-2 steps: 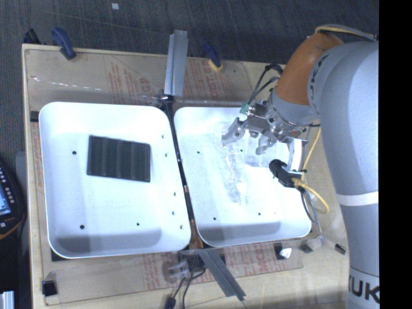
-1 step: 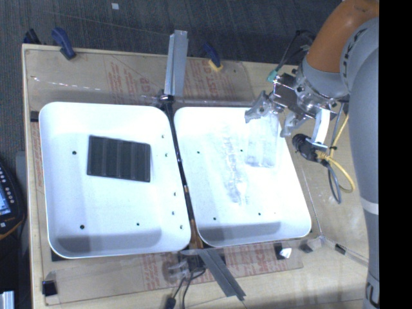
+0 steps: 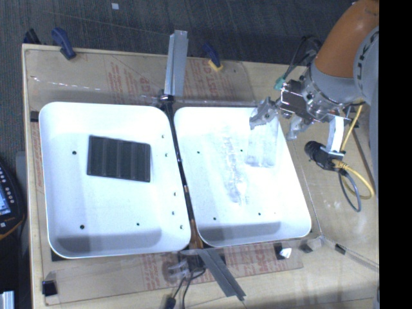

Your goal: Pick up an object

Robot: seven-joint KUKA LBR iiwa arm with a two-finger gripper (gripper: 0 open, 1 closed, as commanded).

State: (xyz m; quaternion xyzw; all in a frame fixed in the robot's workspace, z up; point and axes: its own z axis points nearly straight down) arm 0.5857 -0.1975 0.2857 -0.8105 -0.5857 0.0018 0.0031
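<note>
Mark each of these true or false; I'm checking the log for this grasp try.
1. A dark ribbed pad lies in the left bin. True.
2. The tool hangs over the left bin. False: it is over the right bin, near its far right corner.
3. A clear object shows just under the tool. True.
4. The dark ribbed pad sits in the right bin. False: it is in the left bin.
5. Blue clamps grip the bench's far edge. True.
</note>
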